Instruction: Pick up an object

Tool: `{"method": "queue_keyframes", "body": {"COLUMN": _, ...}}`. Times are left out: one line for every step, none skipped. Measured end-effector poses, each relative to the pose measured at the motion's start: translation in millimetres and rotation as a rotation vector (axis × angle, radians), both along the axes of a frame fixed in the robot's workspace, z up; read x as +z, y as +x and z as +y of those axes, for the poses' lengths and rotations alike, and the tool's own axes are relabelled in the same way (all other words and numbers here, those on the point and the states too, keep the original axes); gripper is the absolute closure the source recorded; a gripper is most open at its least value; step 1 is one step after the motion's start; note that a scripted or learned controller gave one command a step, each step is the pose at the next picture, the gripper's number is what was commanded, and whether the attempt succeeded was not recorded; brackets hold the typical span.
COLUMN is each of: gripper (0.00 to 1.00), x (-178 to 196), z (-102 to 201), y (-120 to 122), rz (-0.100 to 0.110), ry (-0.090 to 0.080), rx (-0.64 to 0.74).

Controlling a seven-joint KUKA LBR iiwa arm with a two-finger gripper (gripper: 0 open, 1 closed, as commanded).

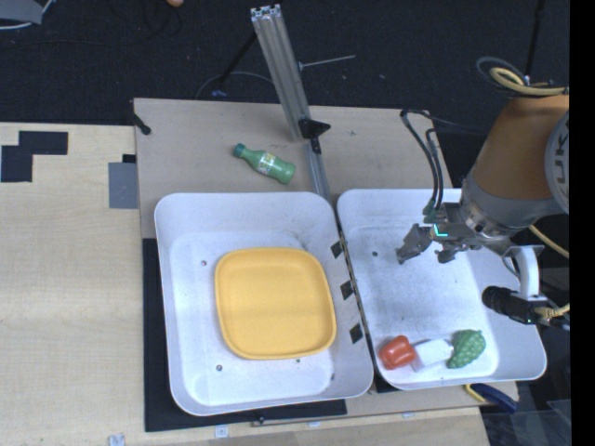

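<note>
Objects worth picking sit bunched in the right bin's (372, 214) near corner: a red piece (397, 350), a white piece (432, 352) touching it, and a green bumpy piece (468, 347) just beside that, all close against the near wall, probably where they slid or were dropped. Above the middle of that bin hangs the claw (425, 247), its two fingers spread and nothing between them, so the grasp is not yet made. It sits well apart from the cluster, toward the bin's far half, which I read as a poise before descent rather than a chosen target; reaching the trio would mean travelling toward the near edge. Their crowding is a risk: fingers closing on one piece may nudge its neighbour, and the wall leaves little room on that side. In the left bin (177, 221) a yellow plate (275, 302) lies flat at the centre, broad and thin, awkward for a two-finger pinch. A green bottle (265, 163) lies on its side on the tabletop (186, 147) beyond the left bin's far edge, outside both bins
</note>
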State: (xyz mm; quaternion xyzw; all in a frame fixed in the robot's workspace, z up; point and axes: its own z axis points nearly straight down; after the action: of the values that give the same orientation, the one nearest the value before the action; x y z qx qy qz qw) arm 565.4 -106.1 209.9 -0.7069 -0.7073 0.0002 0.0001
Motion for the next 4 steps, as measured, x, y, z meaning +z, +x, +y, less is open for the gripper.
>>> {"method": "queue_keyframes", "body": {"gripper": 0.00, "x": 0, "z": 0, "y": 0, "rz": 0.000, "ry": 0.000, "rx": 0.000}}
{"method": "queue_keyframes", "body": {"gripper": 0.00, "x": -45, "z": -6, "y": 1, "rz": 0.004, "ry": 0.001, "rx": 0.000}}
{"method": "queue_keyframes", "body": {"gripper": 0.00, "x": -93, "z": 2, "y": 3, "rz": 0.004, "ry": 0.001, "rx": -0.001}}
{"method": "queue_keyframes", "body": {"gripper": 0.00, "x": -119, "z": 3, "y": 3, "rz": 0.000, "ry": 0.000, "rx": 0.000}}
